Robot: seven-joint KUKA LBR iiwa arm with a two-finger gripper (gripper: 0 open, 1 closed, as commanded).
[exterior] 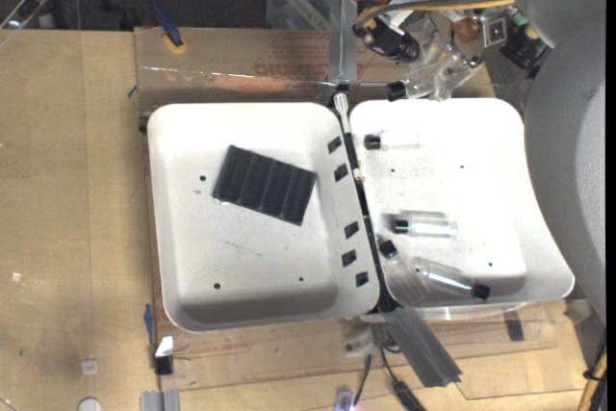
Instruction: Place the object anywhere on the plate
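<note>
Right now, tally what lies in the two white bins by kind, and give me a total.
Dark ribbed plate, left bin: 1
Clear tubes with black caps, right bin: 3, at the back, the middle and the front
Total: 4

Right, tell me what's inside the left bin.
The left bin holds one dark ribbed plate, lying flat and skewed near its middle, with nothing resting on it. Small dark specks dot the floor. Whatever lies beneath the plate is covered.
</note>
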